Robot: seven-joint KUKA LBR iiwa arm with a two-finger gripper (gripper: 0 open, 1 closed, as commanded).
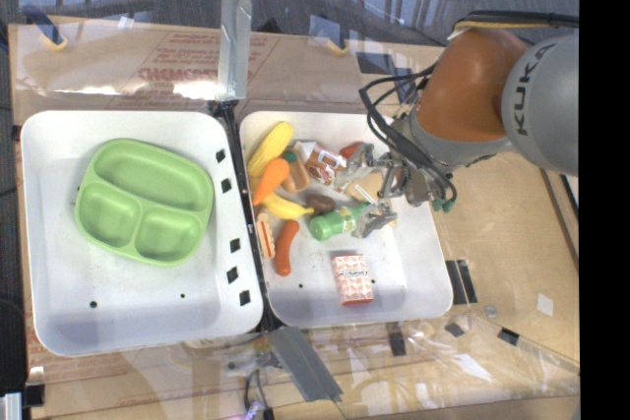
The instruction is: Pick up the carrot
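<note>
The carrot (272, 178), orange and tapered, lies at the left side of the right bin (413, 285). It sits between a yellow corn-like piece (271, 146) above it and a yellow banana (285, 208) below it. My gripper (382, 204) hangs low over the right half of the same bin, beside a green toy piece (330, 225) and a cluster of small food toys. It is well to the right of the carrot and not touching it. The orange wrist band (471, 86) rises above it.
A green three-part plate (145, 202) lies in the left bin (59, 310). An orange-red sausage-like piece (285, 247), a small striped toy (265, 236) and a red patterned packet (352, 277) lie in the right bin's front. Black cables (389, 103) loop by the wrist.
</note>
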